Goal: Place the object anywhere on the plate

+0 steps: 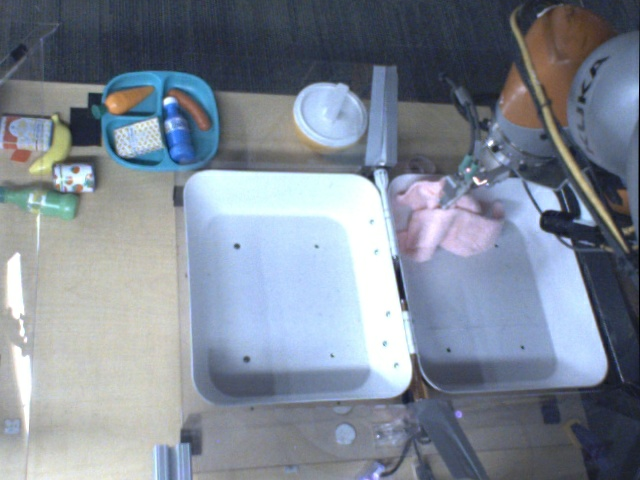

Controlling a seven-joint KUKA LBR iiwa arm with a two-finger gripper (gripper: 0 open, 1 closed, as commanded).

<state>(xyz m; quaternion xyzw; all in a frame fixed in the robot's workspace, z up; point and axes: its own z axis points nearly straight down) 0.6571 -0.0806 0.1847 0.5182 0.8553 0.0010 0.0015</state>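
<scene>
1. The gripper (462, 190) sits in the upper right of the frame, at the top edge of the right bin (520, 358). Its fingertips are down at the pink cloth (445, 226), but it's too small and dark there to tell whether they're spread, closed, or actually pinching any fabric.
2. The arm (560, 78) comes in from the right edge, grey with the orange section showing near the top right corner, plus a yellow cable looping along it.
3. The pink cloth is a crumpled heap in the upper left part of the right bin, right next to the wall it shares with the other bin.
4. The left bin (290, 288) fills the middle of the frame, touching the right bin along one side.
5. Above the bins, roughly top center, there's a white lidded cup (330, 114) on the bench.
6. Upper left has a blue divided plate (160, 118) holding toy food: a carrot, a sausage, a blue bottle and a checkered bit.
7. Far left edge: a banana (53, 144), a small can (74, 177), a green bottle (38, 201) and a little carton (25, 133), all well apart from the cloth.
</scene>
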